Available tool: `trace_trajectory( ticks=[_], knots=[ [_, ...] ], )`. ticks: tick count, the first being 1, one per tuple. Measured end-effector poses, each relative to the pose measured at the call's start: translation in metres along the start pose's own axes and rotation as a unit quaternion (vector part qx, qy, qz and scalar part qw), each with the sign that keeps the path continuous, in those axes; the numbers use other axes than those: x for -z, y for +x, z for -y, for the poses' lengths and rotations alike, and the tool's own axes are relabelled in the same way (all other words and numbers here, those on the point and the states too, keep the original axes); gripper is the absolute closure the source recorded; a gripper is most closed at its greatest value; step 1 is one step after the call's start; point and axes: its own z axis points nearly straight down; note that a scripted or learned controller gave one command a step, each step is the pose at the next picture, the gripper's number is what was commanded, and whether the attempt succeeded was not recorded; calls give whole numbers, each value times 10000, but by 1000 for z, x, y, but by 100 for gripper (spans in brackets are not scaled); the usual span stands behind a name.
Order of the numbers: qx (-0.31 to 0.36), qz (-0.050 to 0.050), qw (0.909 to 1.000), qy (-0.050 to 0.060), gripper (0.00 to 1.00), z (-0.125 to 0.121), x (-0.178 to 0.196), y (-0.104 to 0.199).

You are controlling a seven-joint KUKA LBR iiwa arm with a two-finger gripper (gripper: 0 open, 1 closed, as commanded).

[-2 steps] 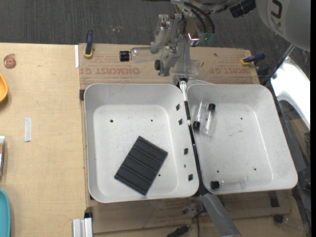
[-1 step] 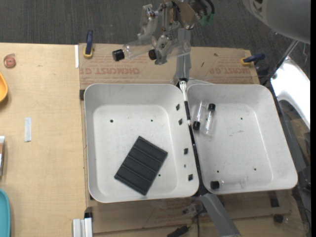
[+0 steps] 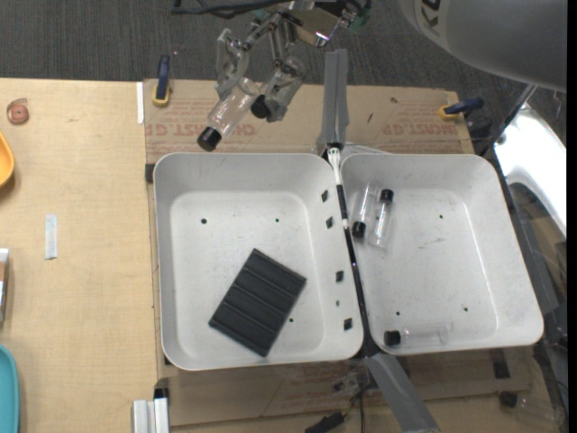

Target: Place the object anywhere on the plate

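The two-finger pincer (image 3: 257, 97) is clamping a clear plastic tube with a black cap (image 3: 227, 114), which is slanting out below-left of it. The tube is looking light, stiff and slick (round, so likely rolling). The black ribbed rectangular plate (image 3: 259, 300) is lying well below the pincer.

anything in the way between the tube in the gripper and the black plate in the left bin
Nothing visible. The gripper holds the clear tube beyond the left bin's far rim; the black plate lies alone in that bin.
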Motion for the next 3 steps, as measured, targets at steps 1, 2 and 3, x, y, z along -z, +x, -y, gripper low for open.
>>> trace_trajectory(
  ticks=[1,2,3],
  knots=[
    [-36,24,10000,-1,100,3,9,1],
    [-68,46,10000,-2,100,5,17,1],
    [-100,69,9999,-3,100,8,26,2]
  ],
)
